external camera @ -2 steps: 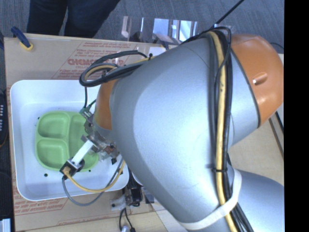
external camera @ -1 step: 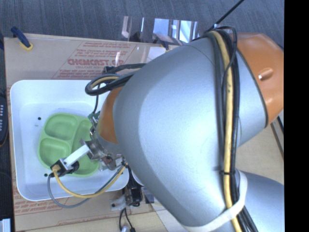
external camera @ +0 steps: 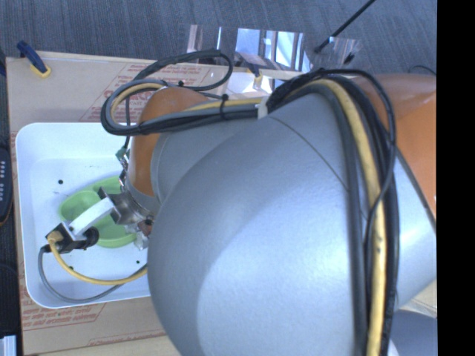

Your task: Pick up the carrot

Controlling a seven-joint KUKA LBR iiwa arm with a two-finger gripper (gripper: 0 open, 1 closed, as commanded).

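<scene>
My grey arm [external camera: 297, 221] with its orange band [external camera: 171, 124] fills most of the camera view and hides the right bin and part of the left one. My gripper [external camera: 128, 212] reaches down into the left white bin [external camera: 30, 154], just above a green dish-like object [external camera: 85, 202] on the bin floor. A white strip and a black connector [external camera: 74, 239] on the wrist cover part of that green object. The arm's bulk hides whatever lies under the gripper.
Black and yellow cables [external camera: 89, 277] loop from the wrist across the bin's front. The brown bench surface [external camera: 82, 73] surrounds the bin. A blue and yellow clamp [external camera: 33, 59] sits at the far left corner, and a clear bracket [external camera: 260, 47] stands at the back.
</scene>
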